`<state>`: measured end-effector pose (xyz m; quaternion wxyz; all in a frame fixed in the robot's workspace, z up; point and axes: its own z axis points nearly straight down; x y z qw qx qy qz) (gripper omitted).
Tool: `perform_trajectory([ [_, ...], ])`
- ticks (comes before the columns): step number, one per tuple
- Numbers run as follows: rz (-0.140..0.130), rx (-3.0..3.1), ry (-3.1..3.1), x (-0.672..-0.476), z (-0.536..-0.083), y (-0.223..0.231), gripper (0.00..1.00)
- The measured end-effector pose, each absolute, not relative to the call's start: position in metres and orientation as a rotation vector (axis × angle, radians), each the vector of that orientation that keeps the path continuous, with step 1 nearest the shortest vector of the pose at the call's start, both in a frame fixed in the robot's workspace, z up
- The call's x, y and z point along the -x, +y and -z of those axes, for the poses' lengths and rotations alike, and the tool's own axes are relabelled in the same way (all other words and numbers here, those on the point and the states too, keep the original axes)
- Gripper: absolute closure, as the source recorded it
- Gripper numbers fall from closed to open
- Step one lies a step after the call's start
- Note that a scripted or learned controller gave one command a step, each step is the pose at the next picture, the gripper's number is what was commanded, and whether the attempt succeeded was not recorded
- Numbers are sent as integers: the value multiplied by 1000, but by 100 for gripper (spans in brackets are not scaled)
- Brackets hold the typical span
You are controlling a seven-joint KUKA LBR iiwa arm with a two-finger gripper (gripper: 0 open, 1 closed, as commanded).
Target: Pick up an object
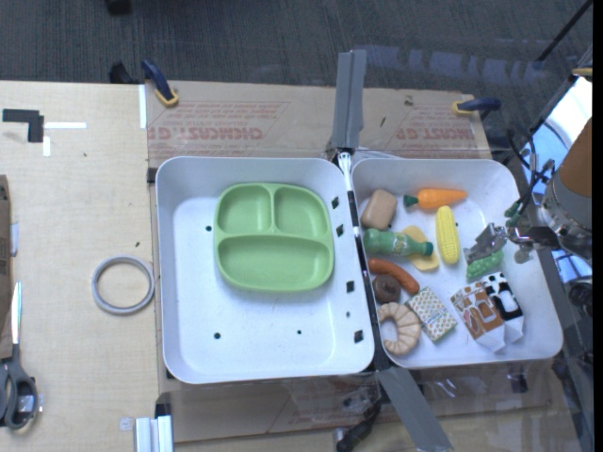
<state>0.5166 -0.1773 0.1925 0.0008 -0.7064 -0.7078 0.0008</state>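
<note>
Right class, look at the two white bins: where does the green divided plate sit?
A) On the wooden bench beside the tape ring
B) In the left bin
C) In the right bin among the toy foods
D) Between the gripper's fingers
B: the green divided plate lies flat on the floor of the left bin, while the toy foods such as the corn cob and carrot are in the right bin.

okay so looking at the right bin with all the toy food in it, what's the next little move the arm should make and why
Probably a short drop straight down. The gripper hangs at the right side of the right bin, above a green item and beside the corn, with nothing visibly between its fingers, so lowering onto that item seems the nearest pick.
</note>
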Motion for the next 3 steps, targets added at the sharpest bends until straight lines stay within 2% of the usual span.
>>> perform_trajectory([
  [1,-4,2422,-1996,-561,-104,-145,0],
  [2,-3,2441,-1974,-567,-91,-138,0],
  [3,-5,2440,-1973,-566,-99,-139,100],
])
